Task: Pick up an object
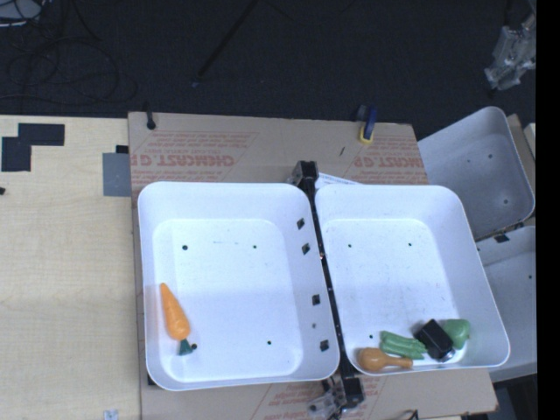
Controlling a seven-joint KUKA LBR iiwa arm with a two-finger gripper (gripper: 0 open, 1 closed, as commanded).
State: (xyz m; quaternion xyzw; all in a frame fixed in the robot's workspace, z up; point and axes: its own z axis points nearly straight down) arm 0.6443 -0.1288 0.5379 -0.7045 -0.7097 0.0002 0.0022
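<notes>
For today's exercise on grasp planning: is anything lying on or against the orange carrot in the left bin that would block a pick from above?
Nothing visible lies on the orange carrot. It rests alone near the left bin wall, close enough to crowd a grasp.

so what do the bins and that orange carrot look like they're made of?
Bins: white moulded plastic by the look, smooth with rounded corners and a soft sheen. Carrot: likely a plastic or rubber toy, uniform orange with a slight gloss and a small green tip; too small to tell which.
</notes>
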